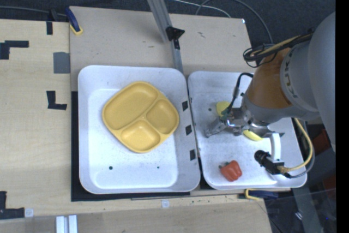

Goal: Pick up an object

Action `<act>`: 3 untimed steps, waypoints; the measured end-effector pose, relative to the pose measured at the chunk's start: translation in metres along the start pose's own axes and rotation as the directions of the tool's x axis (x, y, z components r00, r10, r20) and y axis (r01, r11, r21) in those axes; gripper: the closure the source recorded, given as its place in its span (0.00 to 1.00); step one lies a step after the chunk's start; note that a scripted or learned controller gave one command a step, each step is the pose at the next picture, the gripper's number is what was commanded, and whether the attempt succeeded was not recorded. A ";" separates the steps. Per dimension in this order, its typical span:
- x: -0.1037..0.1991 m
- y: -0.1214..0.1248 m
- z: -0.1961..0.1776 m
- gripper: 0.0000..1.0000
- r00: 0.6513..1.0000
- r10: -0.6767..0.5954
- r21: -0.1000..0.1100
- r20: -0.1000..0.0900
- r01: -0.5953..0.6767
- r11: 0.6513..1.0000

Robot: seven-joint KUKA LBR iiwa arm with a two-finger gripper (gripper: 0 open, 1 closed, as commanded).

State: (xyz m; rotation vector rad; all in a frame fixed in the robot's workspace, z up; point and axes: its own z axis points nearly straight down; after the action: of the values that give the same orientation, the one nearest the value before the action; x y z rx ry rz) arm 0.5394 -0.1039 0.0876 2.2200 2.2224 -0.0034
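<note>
Arm [289, 84] bent in from right, pincer [214, 129] low over right bin [210, 84], pincer state can't tell, yellow obj [222, 108] beside

Arm [283, 84] hides most of yellow object [252, 135]

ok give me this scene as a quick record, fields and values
left bin: holds a yellow tray with three compartments, set at a slant
right bin: holds a red object near the front and a yellow object partly hidden by the arm
gripper: low in the right bin, beside the yellow object; nothing seen between its fingers
arm: reaches in from the right
red object: lying apart from the gripper
</note>
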 end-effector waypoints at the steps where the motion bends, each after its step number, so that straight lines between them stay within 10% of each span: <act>1: 0.001 0.000 -0.011 1.00 1.000 -0.002 0.001 -0.003 0.002 1.000; 3: 0.011 0.003 -0.103 1.00 1.000 -0.001 -0.004 -0.001 0.001 1.000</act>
State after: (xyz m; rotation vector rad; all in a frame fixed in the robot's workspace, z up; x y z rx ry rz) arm 0.5423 -0.0922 0.1909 2.2177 2.2217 0.0031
